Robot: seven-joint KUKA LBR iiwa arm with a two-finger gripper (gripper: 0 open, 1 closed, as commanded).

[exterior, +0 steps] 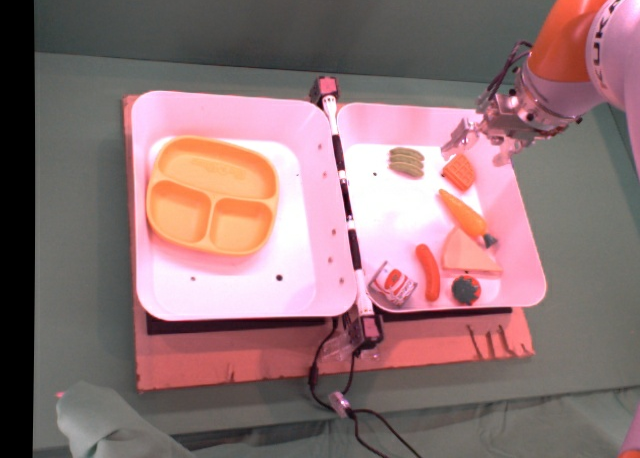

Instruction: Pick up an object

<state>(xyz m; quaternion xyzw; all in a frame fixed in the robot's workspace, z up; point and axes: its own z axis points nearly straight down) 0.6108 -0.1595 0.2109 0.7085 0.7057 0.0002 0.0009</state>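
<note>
The gripper (487,139) hovers over the right bin's (520,208) far corner, fingers apparently spread, holding nothing, beside an orange waffle-like piece (459,172).

1. My end effector (487,136) is grey metal; my arm (590,26) is grey with an orange band.
2. Both bins (300,116) are white.
3. The divided plate (212,194) is orange.
4. The pickle (406,161) is green.
5. The carrot (464,214) is orange, the sausage (428,272) red.
6. The bench (90,246) is dull green.
</note>
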